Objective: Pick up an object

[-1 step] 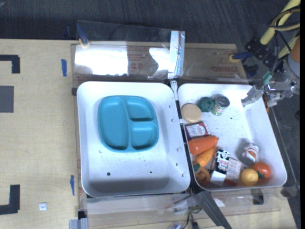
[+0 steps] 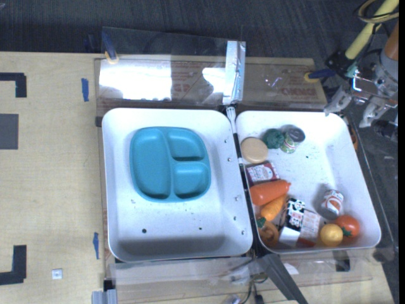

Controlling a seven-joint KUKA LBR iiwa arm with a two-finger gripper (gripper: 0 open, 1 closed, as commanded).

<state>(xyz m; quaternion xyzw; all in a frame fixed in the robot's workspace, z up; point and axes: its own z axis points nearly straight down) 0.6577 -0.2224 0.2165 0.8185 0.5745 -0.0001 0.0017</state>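
Bench and floor, seen from above.
You see a pale wood bench (image 2: 44,189) against dark carpet (image 2: 158,5), with glare on a clear sheet (image 2: 164,75).

Both white bins (image 2: 120,170) look like smooth plastic with a slight sheen, flecked with dark specks. The blue divided tray (image 2: 169,163) at left centre is matt plastic. The desk (image 2: 44,170) on the left shows pale, matt wood grain. A clear sheet (image 2: 164,75) at the top is glossy and throws glare.
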